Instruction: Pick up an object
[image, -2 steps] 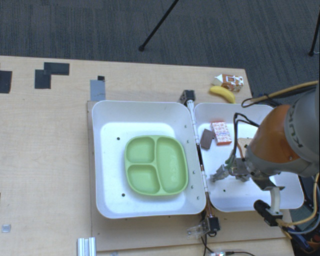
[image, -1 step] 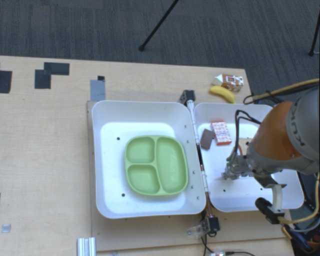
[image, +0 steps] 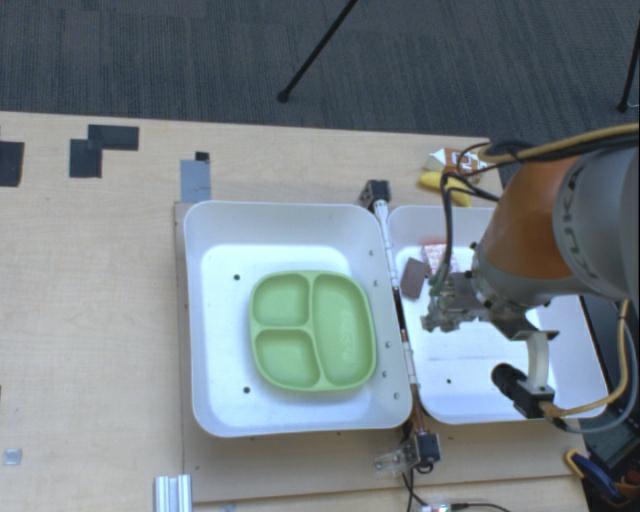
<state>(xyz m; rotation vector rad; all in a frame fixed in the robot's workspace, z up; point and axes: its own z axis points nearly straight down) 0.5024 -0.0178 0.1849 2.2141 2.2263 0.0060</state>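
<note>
My gripper (image: 441, 304) hangs low over the left part of the right bin (image: 470, 395), under the grey arm with its orange band (image: 530, 225). A small grey-brown block (image: 411, 275) lies just left of the gripper, close to the bin's left wall. A pinkish-red item (image: 434, 251) peeks out behind it, partly hidden by the wrist. The arm hides much of this bin's floor.
The left bin (image: 215, 300) holds a light green divided plate (image: 312, 331) with three compartments. A clamp and cables (image: 376, 193) sit between the bins at the back. Yellow and white bits (image: 447, 172) lie on the bench behind the right bin.
</note>
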